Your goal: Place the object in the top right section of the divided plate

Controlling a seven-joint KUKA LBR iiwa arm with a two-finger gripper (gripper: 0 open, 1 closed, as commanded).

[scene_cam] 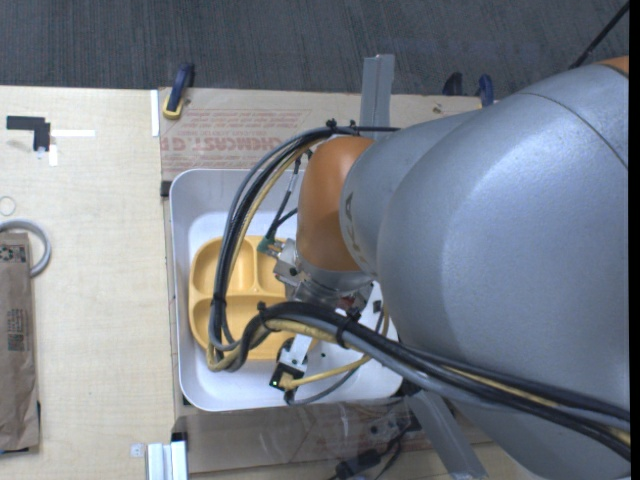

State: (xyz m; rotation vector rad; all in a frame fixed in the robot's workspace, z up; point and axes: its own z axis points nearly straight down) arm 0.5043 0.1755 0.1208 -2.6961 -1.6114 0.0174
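Cannot tell how the fingers stand: hidden beneath the grey wrist with its orange band and looping black and yellow cables. Cannot make out the task's object either. Directly under the wrist, a yellow divided plastic plate, partly covered, lying in the shallow white bin. Left of the bin, on the pale bench, a brown paper packet.

The scene is evenly and brightly lit from above. Soft highlights are seen on the grey arm, which is close to the lens and slightly out of focus. Faint shadows are cast inside the white bin. The bench is rendered sharply, without glare.
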